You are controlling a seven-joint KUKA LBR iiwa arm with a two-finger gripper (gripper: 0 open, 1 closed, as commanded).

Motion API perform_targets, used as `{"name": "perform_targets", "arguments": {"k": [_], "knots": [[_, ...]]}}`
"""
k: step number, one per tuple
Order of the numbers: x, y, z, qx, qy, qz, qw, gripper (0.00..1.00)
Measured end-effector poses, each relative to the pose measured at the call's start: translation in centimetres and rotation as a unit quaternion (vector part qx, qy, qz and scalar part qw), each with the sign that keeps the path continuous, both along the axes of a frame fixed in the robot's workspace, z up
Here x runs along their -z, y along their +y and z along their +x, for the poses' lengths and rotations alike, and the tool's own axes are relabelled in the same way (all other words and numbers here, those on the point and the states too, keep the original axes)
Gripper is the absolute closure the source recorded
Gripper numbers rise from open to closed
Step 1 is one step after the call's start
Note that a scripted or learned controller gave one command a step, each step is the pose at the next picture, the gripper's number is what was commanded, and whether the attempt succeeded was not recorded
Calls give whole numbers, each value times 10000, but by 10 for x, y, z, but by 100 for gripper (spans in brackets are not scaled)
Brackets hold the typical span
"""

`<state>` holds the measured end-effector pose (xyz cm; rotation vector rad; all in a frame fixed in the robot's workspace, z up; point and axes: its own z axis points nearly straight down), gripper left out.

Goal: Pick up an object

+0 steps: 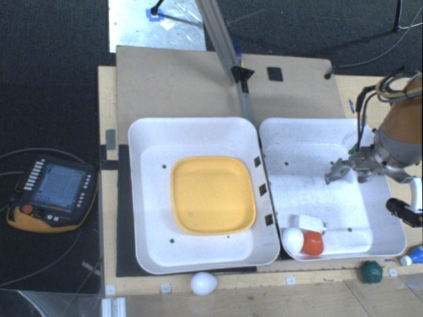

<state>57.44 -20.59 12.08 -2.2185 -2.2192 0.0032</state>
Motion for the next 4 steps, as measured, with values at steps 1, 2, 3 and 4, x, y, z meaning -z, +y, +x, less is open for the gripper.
{"name": "perform_targets", "arguments": {"k": [1, 2, 3, 4], "knots": [[-13, -1, 2, 0, -31, -8, 10000, 100], [-56, -1, 5, -2, -42, -12, 10000, 100], [-87, -1, 5, -2, -36, -10, 10000, 100], [-99, 54, 5, -23, -31, -1, 10000, 100]]}}
